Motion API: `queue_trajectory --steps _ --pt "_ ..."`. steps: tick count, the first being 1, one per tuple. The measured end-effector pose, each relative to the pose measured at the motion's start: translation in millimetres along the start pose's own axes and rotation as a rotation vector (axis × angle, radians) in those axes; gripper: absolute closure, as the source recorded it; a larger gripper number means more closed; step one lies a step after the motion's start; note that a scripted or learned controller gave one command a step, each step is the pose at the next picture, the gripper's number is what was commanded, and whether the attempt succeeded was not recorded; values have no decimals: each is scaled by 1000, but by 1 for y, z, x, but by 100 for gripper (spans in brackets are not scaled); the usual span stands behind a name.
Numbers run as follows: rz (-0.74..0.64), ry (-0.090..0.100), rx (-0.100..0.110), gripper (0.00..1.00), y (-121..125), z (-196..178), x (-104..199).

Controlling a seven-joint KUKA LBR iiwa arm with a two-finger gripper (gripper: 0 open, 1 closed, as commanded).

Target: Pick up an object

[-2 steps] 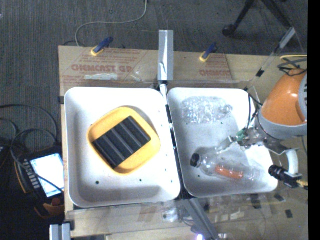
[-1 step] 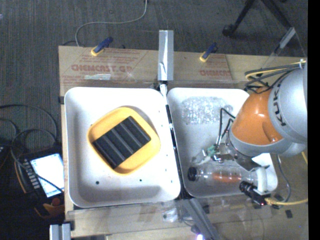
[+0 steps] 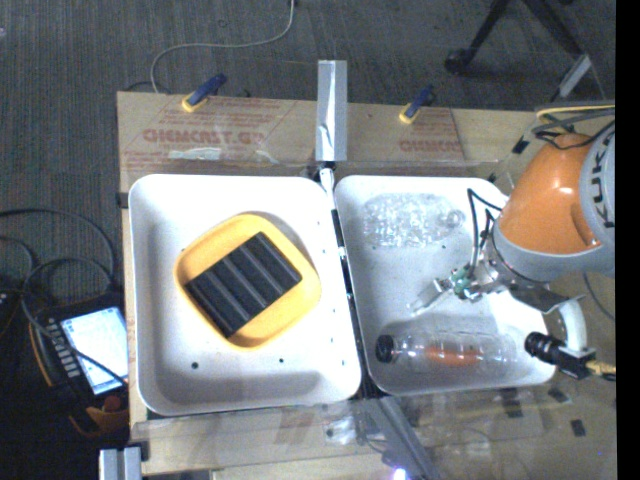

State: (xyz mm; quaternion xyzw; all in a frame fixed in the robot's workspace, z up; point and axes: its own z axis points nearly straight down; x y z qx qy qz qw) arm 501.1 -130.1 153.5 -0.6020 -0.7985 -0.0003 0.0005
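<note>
In the right bin [image 3: 400,368] a clear plastic bottle [image 3: 455,350] with a black cap lies on its side near the front wall, with something orange inside it. A crumpled clear plastic piece [image 3: 410,218] rests toward the back of the same bin. A yellow block with a black ribbed top [image 3: 248,278] sits in the middle of the left bin [image 3: 160,218]. My gripper [image 3: 458,284] hangs over the right bin's middle right, just above the bottle and below the crumpled plastic. Nothing is visibly held in it.
The arm's orange band and grey wrist [image 3: 555,218] cover the right bin's far right side. The divider between the two bins [image 3: 342,268] runs front to back. A black connector and cable [image 3: 550,350] stick out by the right bin's front right corner.
</note>
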Motion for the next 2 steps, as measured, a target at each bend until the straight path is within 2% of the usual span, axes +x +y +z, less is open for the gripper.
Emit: queue_trajectory --steps 1,2 --pt "122 -1 2 0 86 29 4" --pt "106 -3 -1 0 139 9 -13"
